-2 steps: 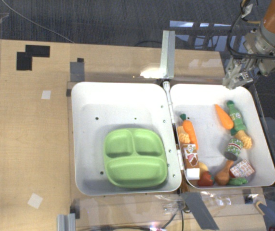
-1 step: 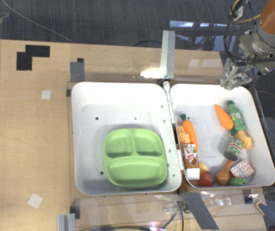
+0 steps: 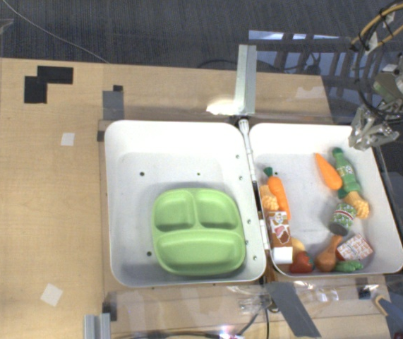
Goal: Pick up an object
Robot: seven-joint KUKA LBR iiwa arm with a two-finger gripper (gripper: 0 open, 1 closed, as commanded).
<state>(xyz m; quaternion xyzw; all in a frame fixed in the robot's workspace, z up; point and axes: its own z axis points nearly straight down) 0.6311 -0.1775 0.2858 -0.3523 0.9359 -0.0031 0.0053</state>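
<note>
Camera view takes in both bins: the left bin (image 3: 127, 189) carries only a green divided plate (image 3: 198, 232), lying flat toward its near side and well apart from the arm. Nothing there is a likely pick (the plate is broad and low, a poor fit for two fingers). In the right bin (image 3: 296, 150) the toy food is crowded along the dividing wall and the near edge: a small carrot (image 3: 277, 191) pressed beside a milk carton (image 3: 279, 229), then a larger carrot (image 3: 327, 171) touching a green bottle (image 3: 345, 171) toward the far right. The gripper (image 3: 372, 133) hangs above that bin's far right corner, holding nothing; whether its fingers are spread or closed I cannot tell. The risk, as I judge it, is a descent onto touching pieces, pushing them apart or grabbing two, or clipping the bin wall.
</note>
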